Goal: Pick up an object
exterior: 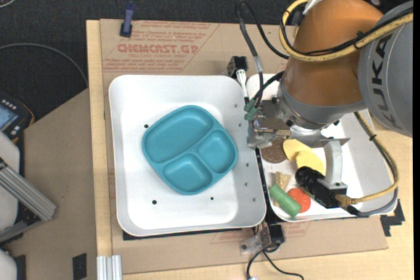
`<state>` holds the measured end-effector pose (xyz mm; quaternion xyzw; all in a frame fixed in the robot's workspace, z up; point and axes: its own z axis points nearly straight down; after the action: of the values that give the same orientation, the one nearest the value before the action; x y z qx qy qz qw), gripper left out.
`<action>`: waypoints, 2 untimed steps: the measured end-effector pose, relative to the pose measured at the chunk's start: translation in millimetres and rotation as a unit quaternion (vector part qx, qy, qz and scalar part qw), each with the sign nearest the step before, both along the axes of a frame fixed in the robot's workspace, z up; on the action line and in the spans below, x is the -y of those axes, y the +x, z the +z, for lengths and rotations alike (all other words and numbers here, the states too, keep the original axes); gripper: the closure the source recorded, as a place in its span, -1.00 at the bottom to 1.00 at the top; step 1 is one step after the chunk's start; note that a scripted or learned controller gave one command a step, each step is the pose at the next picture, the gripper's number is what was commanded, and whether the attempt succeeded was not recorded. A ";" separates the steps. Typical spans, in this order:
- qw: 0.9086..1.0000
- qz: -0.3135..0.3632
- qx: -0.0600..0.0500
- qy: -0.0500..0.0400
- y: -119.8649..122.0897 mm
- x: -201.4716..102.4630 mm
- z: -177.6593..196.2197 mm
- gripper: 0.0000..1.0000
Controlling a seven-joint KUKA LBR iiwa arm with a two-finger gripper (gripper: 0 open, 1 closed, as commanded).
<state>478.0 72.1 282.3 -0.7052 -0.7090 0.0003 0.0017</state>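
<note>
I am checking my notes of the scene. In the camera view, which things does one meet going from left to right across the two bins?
Left bin → blue divided plate → green piece → red piece → right bin.

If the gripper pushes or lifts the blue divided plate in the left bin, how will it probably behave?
The plate looks like moulded plastic, so it is probably stiff and light. It lies flat and wide on the left bin, so it should slide rather than tip or roll. Its smooth surface and low rim may slip from a two-finger grasp.
</note>
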 end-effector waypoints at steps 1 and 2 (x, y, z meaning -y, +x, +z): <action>1.000 0.001 0.007 0.001 2.1 -48.5 108.4 1.00; 1.000 0.000 0.006 0.001 1.6 -94.1 180.4 1.00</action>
<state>479.6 166.2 462.8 -0.7052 -0.7089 -0.0044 -0.0020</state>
